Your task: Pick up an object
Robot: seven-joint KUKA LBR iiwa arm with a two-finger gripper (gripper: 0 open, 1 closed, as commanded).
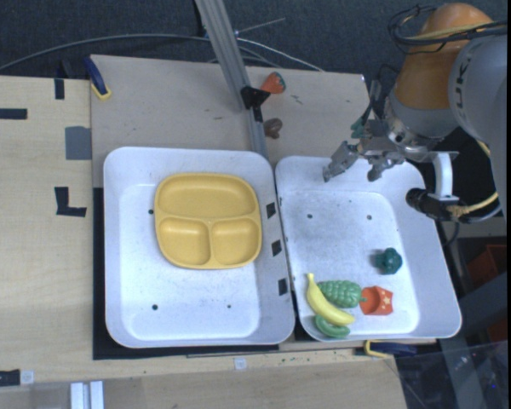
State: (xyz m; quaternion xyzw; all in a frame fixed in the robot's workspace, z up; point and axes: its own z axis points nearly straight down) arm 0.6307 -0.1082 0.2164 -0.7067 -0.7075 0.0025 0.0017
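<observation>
My gripper [354, 169] hangs over the far edge of the right bin [341, 220], its two fingers spread apart with nothing between them. Several toy foods lie at that bin's near end, well away from the gripper. A yellow banana [325, 305] curves along the near left. A bumpy green piece [341, 292] rests against it, and a red piece [376, 300] sits just to its right. A small dark green piece [388, 261] lies alone near the right wall. A further green item [332, 328] peeks out under the banana.
The left bin [136, 305] holds a yellow divided plate [209, 220]. A grey metal post [226, 49] rises at the back between the bins. Cables trail across the dark floor behind the bench.
</observation>
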